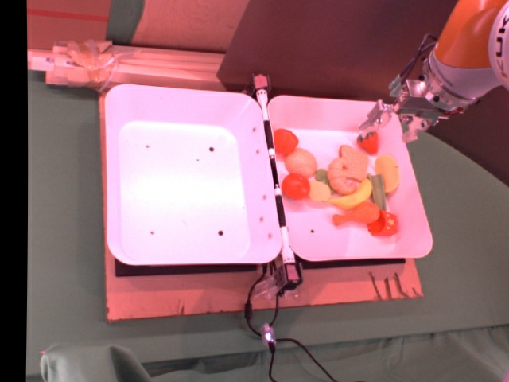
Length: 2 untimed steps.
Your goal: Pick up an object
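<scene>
Toy food fills the right bin (413, 249), a loose heap of fruit and vegetables bunched toward its middle and far right, so there's plenty to choose from. Nearest the gripper (391, 122) sits a small red strawberry (367, 142), just below it by the bin's far corner. Jaws spread open, nothing between them, poised above the rim, likely lining up a descent.

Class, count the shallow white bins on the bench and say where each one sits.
2. The left bin sits on the view's left. The right bin sits beside it on the view's right, holding the toy food, with the claw at its far right corner.
</scene>
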{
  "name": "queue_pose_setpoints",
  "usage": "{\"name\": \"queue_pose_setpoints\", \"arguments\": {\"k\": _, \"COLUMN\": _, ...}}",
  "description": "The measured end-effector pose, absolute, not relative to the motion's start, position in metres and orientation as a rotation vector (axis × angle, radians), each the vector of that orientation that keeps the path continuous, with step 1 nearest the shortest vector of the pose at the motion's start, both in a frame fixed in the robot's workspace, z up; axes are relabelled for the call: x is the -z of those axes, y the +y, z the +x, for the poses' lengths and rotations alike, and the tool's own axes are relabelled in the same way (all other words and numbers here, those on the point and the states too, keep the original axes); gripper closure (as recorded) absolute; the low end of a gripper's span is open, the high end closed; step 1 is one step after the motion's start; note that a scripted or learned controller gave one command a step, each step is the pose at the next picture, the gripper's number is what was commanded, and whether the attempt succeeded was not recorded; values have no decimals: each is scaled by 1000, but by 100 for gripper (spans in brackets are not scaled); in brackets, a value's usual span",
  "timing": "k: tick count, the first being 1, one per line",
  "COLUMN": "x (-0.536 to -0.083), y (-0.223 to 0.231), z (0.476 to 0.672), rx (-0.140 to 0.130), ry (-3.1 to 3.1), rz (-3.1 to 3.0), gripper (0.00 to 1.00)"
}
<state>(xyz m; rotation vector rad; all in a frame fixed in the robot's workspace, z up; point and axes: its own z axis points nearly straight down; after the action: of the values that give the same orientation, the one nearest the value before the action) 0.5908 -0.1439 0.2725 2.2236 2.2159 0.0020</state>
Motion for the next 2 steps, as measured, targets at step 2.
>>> {"name": "queue_pose_setpoints", "arguments": {"k": 2, "x": -214, "y": -149, "z": 585, "rx": 5, "ry": 2217, "rz": 2228, "gripper": 0}}
